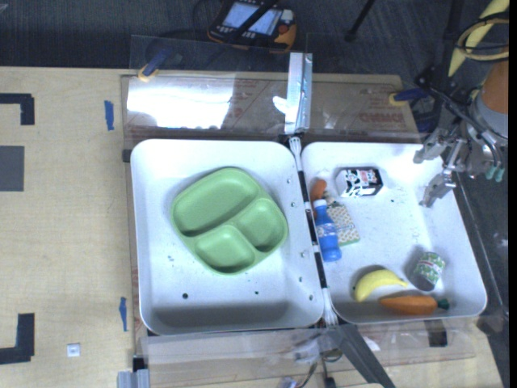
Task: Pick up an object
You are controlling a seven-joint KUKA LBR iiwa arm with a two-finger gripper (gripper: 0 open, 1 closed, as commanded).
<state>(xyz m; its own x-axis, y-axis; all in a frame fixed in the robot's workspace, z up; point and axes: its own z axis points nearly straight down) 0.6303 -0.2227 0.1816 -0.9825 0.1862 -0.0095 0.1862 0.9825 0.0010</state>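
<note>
Two shallow white bins sit side by side on the bench, and the work lies in the right bin [464, 241]. The left bin [153, 241] holds a green divided plate [230, 219] lying flat in its middle. The right one carries the candidates for picking: a small black-and-white carton [359, 181] near the far wall, a blue bottle [326, 231] lying along the divider with a patterned packet [346, 225] just beside it and an orange-brown item [319, 188] at its far end, and, in the near corner, a banana [378, 282], a carrot [410, 303] touching it, and a small greenish can [428, 269] just behind the carrot.

The gripper [443, 175] hangs over the bin's far right corner, on the side the arm reaches in from, well apart from every object. Its fingers [430, 191] point down toward bare bin floor with a gap between them — it looks parted and holds nothing.

No object is yet chosen, as I judge it. The carton stands alone with room around it, so it seems the easier target; the banana, carrot and can crowd together near the walls, where fingers could strike a neighbour or the rim.
</note>
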